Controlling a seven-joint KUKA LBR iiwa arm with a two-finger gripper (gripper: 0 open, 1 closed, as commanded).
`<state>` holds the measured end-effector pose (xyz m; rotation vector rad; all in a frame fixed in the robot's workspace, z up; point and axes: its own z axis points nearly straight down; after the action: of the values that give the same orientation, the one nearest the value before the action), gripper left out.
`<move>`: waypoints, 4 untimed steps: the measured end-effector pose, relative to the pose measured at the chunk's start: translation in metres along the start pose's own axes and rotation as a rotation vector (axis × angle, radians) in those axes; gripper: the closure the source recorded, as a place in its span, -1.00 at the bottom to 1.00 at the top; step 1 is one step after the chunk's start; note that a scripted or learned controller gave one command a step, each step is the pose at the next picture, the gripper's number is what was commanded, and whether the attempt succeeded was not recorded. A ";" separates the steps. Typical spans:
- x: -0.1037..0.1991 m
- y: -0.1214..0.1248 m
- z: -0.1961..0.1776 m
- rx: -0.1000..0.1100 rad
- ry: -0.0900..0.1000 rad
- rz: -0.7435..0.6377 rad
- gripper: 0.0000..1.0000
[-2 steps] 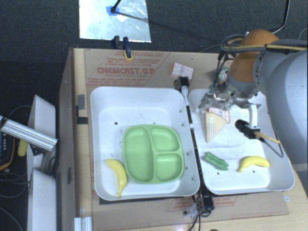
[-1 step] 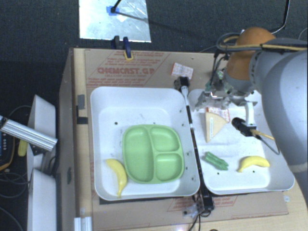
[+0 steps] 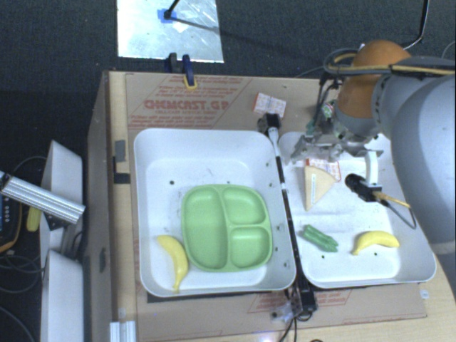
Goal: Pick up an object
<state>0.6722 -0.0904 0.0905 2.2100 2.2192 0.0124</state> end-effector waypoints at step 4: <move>-0.027 -0.053 0.005 0.009 0.000 0.003 -1.00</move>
<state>0.6194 -0.1172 0.0852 2.2177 2.2206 0.0016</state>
